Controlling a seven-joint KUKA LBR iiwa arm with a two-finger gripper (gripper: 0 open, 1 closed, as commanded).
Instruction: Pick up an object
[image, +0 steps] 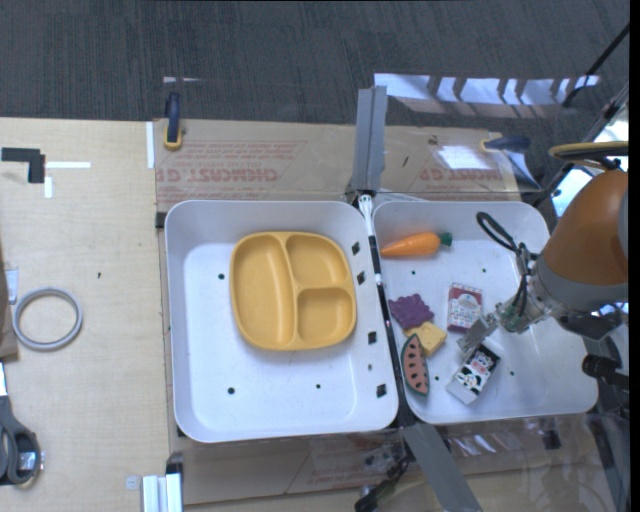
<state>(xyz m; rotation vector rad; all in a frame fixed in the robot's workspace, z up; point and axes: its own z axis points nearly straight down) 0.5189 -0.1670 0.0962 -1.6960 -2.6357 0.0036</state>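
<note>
Dark carpet runs along the top, light wood bench (80, 400) below it, cardboard sheet (270, 165) under the two white bins with mirrored red print on it; I can't make out the words.

Left bin (200, 380): holds one yellow divided plate (293, 290), three compartments, lying flat near the bin's middle.

Right bin (560, 385): my arm (592, 250) comes in from the right, orange band over the grey wrist. My gripper (478, 338) sits low over the bin's lower centre, tip pointing down-left. Can't tell how far apart it stands; too small and blurred.

Things in the right bin, big to small:
- orange carrot (412, 244) with green stub, lying sideways near the top, well apart from my gripper.
- watermelon slice (414, 365), red with green rind, at the bin's left wall, lower-left of my gripper.
- black-and-white carton (474, 374), cow-pattern look, just below my gripper tip, touching or nearly so; can't tell which. Print on it unreadable.
- red-and-white packet (464, 306), just above-left of my gripper. It has a label picture, text too small to read.
- purple piece (410, 309), left of the packet.
- yellow cheese-like wedge (431, 338), just below the purple piece, next to the watermelon slice, left of my gripper.

Nothing visibly between the gripper tips.

On the bench outside the bins: grey tape ring (45, 318) at left, scissors (18, 450) at lower left, black bracket (28, 160) at upper left, blue-handled clamp (173, 122) at the cardboard's top edge.
</note>
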